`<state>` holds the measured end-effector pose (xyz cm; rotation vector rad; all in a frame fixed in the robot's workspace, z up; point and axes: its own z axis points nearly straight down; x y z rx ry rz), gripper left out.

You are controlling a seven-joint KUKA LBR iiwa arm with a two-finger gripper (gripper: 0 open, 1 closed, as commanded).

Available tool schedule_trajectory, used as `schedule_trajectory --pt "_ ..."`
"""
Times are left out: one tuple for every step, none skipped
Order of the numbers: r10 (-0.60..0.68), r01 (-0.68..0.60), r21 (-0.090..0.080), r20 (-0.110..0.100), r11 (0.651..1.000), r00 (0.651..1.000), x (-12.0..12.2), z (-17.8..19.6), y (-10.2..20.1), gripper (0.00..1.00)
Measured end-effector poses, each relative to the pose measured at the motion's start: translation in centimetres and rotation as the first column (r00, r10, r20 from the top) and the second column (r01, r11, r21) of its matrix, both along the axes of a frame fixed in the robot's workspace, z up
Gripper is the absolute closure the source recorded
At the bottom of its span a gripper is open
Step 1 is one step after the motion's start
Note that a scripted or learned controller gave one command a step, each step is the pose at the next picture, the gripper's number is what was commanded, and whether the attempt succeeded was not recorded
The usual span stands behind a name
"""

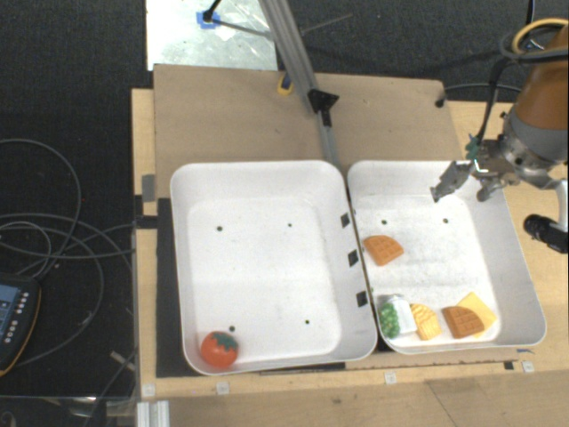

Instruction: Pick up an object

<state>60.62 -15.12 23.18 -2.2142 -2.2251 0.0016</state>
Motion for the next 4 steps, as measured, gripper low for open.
schedule_trajectory --pt "0.001 -0.001 -0.001 0.004 1.0 1.0 0.1 0.2 0.0 0.0" --pt "-0.002 0.002 0.0 -0.001 1.0 1.0 -0.5 -4.4 0.7 0.0" --pt "-0.003 0.003 0.0 -0.001 1.0 1.0 -0.9 -9.9 1.6 0.0" --pt "-0.004 0.004 -0.001 0.001 1.0 1.0 -0.9 -14.3 1.7 0.0"
